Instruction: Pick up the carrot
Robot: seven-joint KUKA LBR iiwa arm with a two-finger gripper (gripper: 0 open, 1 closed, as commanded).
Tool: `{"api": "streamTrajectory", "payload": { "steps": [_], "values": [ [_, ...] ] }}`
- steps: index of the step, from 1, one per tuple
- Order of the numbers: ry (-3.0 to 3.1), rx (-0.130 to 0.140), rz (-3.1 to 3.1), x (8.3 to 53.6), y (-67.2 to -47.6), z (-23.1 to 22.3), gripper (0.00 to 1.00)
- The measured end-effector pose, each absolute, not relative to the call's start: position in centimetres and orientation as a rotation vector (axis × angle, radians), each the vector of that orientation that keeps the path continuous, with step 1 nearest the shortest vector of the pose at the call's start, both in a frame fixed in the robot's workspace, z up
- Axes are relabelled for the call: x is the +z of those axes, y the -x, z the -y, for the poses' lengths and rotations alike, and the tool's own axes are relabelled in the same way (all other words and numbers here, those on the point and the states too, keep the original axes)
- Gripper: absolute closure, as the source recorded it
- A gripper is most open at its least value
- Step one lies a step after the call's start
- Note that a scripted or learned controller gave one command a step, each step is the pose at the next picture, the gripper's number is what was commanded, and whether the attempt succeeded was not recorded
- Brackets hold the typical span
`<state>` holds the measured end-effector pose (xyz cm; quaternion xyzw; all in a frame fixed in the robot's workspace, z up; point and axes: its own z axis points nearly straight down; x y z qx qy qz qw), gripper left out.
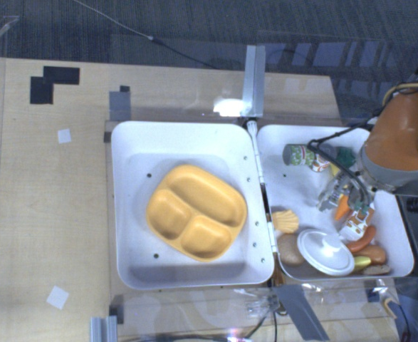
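From the overhead camera, my arm (401,137) comes in from three o'clock and my claw (342,197) hangs low over the right bin (280,144). An orange sliver — the carrot (344,207), I judge — sits right at my fingertips, in the bin's middle, toward its three o'clock side. Whether my fingers stand apart or pinch on it I cannot tell; metal and clutter blur together there.

Around it: a can (302,155) at eleven o'clock of the claw, a white bowl (325,251) at six, a sausage (362,241) at five, a yellow chip-like piece (285,221) at eight. The left bin (134,212) holds a yellow tray (196,211).

Progress, as I read it: I am at the carrot — reach done, grasp unconfirmed, lift not yet made.
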<state>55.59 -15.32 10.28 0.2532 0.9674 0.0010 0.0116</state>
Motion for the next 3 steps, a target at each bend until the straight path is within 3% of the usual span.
{"api": "streamTrajectory", "payload": {
  "steps": [1, 2, 3],
  "values": [
    [-1.085, 0.006, -2.938, 16.2, -55.7, 8.2, 1.00],
    [-1.088, 0.004, -2.938, 16.1, -55.6, 8.4, 0.00],
    [-1.270, 0.008, -2.856, 9.0, -51.9, 11.6, 0.00]
  ]
}}
